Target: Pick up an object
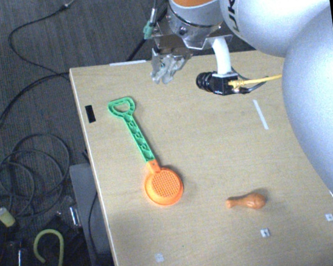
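A toy sieve lies on the light wooden bench top [218, 153]. Its green handle [132, 128] runs from the far left down to a round orange mesh head [163, 187]. A small orange-brown drumstick-shaped piece [247, 201] rests nearer the front, right of the sieve head. My gripper [165, 69] hangs at the bench's far edge, above and right of the handle's loop end, well apart from both objects. Nothing is visible in it.
A black fitting with a yellow cable [224, 83] sits just right of the gripper. A short white strip [261, 114] lies on the wood. The grey arm [302, 49] fills the right side. Cables and a green hoop [48, 243] lie on the floor to the left.
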`<state>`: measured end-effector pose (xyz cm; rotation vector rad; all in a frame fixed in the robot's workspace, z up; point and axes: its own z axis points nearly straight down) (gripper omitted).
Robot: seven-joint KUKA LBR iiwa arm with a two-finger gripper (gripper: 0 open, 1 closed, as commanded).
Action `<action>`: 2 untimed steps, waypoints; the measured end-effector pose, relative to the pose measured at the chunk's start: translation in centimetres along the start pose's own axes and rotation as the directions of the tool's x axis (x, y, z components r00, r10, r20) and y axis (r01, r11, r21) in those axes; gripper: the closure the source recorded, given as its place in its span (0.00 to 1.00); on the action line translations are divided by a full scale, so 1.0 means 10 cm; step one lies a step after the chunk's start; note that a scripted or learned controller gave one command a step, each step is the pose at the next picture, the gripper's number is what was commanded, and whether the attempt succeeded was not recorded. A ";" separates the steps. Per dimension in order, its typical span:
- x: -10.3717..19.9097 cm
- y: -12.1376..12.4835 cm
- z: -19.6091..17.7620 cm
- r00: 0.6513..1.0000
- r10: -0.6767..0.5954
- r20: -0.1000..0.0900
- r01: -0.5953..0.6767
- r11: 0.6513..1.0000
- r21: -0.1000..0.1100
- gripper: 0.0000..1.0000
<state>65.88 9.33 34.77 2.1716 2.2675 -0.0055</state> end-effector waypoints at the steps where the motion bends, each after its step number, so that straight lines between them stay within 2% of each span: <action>1: -0.41 -0.83 -0.66 0.999 0.039 -0.001 -0.039 0.999 0.000 1.00; 2: -0.41 -0.83 -0.75 0.999 0.040 0.002 -0.040 0.999 0.001 1.00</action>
